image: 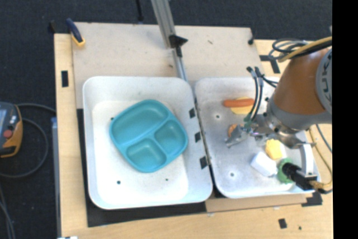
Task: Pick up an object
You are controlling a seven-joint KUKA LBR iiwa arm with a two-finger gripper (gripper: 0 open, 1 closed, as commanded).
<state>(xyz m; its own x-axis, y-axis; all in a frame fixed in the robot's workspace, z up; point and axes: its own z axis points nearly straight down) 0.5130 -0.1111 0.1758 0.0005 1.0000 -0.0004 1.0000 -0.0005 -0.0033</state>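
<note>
My gripper (pixel 239 135) hangs low over the middle of the right bin (pixel 224 176), below the arm's orange band. A small orange-brown bit (pixel 232 129) shows right at its tip; whether it is a held thing or part of the gripper is unclear. An orange carrot-like piece (pixel 237 102) lies just behind the gripper with a yellow piece (pixel 241 110) against it. To the gripper's right lie a yellow lemon-like object (pixel 274 148), a white block (pixel 262 163) and a green object (pixel 286 171).
A teal divided plate (pixel 148 135) lies in the left bin (pixel 100 187). An aluminium post (pixel 162 5) rises behind the bins. Cables (pixel 258 84) trail along the arm over the right bin's back edge.
</note>
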